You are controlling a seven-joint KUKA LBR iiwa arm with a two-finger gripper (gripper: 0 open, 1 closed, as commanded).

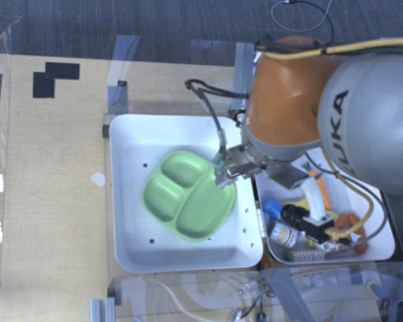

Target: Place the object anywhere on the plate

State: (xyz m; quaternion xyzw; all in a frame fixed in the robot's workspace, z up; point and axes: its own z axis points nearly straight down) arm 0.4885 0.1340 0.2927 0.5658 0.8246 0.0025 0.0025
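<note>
The grey arm with the orange band is reaching in from the right and is hanging over the seam between the two white bins. The gripper is sitting at the right edge of the green plate, above the upper right part of its large compartment. The wrist is hiding most of the tool, so it is not possible to tell how far apart it stands or whether anything is in it. Something small and greenish is showing at the tip, too blurred to name.

The plate is lying flat in the left bin, three compartments, two small ones toward the upper left, one large toward the lower right.

The task object cannot be picked out for sure. The right bin is holding a jumble near its lower part: a dark bottle with a blue cap, a small jar, a white tube, orange and red bits. A black cable is looping from the wrist over the left bin's top edge.
</note>
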